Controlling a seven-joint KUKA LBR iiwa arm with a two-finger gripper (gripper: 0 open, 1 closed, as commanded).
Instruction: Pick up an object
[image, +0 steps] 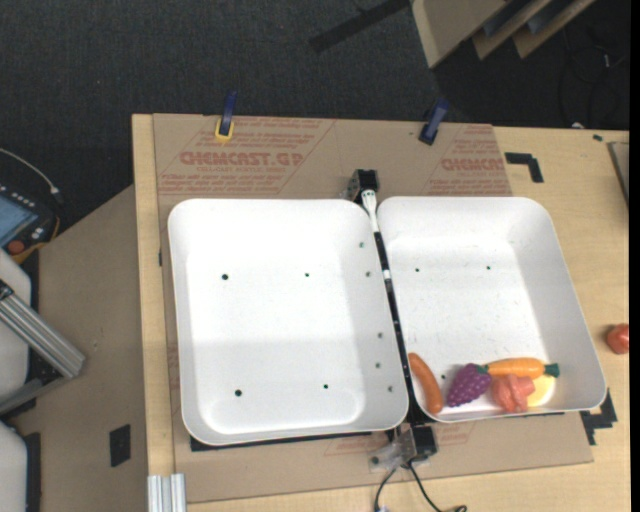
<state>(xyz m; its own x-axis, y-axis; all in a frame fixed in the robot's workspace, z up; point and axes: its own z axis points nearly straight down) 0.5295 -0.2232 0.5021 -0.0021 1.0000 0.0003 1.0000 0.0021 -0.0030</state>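
At the near edge of the bench, a black clip (418, 441) holds the two bins where they meet, and a thin cable (400, 490) runs from it toward the camera. A small black mark (120, 445) lies on the light wooden bench top (150, 400) at the near left.

The things to pick lie together in the near corner of the right bin (560, 250). From left to right they are an orange sausage-like piece (425, 383) along the inner wall, a purple bunch of grapes (468, 385), a pink-red piece (510, 393) and a toy carrot (520, 368) lying across just behind it. Something pale yellow (542, 392) is beside the pink-red piece; it may be a banana, but it is too hidden to be sure. These toys touch or nearly touch each other. Whether the jaws are apart or together cannot be told.

The left bin (270, 310) is white, with a few small dark dots on its floor. A small red object (618, 339) lies on the bench just outside the right bin.

Under both bins there is a brown cardboard sheet (250, 155) with red printed letters. A second black clip (364, 184) sits at the far end of the seam between the bins. Two blue clamps (228, 115) (434, 122) grip the far edge of the sheet.

Beyond the bench the floor is dark carpet (150, 50). A silver metal rail (40, 330) stands slanted at the left, and a tan board structure (500, 25) is at the far right.
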